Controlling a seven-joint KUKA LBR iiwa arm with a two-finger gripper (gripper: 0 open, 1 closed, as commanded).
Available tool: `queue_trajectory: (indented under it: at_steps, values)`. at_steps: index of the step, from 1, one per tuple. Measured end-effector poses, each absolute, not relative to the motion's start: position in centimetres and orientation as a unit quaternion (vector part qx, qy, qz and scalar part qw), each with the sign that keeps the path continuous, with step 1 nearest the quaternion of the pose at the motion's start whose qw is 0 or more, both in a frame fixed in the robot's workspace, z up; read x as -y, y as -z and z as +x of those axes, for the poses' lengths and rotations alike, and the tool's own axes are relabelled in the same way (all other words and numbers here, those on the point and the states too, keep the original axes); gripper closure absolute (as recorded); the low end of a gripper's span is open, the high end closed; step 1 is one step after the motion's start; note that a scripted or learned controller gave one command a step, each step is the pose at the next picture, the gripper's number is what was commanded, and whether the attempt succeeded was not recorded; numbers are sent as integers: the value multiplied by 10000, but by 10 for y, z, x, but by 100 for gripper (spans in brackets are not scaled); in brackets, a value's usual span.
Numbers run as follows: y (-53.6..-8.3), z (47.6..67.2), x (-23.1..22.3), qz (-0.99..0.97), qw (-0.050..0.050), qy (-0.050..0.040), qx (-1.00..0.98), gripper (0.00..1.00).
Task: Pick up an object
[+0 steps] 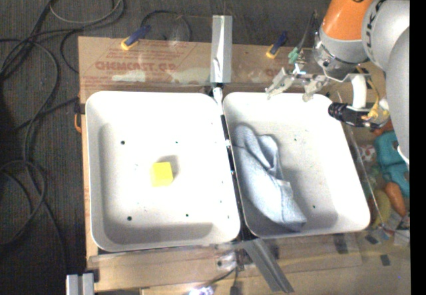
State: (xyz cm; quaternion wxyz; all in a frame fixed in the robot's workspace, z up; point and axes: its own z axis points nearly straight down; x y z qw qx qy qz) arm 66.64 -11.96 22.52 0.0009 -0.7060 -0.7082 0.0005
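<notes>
Gripper (291,84) hangs over the far rim of the right bin (346,154), fingers spread apart, nothing between them. Yellow block (162,174) lies flat near the middle of the left bin (106,120), well apart from the gripper. Crumpled light-blue cloth (269,180) lies in the left half of the right bin, running from mid-floor to the near wall

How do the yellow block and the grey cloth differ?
The yellow block is small, compact and cube-like; the grey cloth is much larger, soft and crumpled. The yellow block sits near the middle of the left bin; the grey cloth lies along the left side of the right bin. Both rest on a bin floor, away from the gripper.
</notes>
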Motion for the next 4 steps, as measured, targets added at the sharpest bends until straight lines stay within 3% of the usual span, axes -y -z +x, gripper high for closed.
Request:
queue_trajectory:
  at_steps: [1,2,3,4]
  values:
    - [-135,619,102,-6492,13,-7,7607,0]
    - [-93,597,124,-4794,-75,42,8776,0]
    - [-104,598,121,-4791,-78,67,8777,100]
    - [-185,669,85,-5324,-10,0,8465,100]
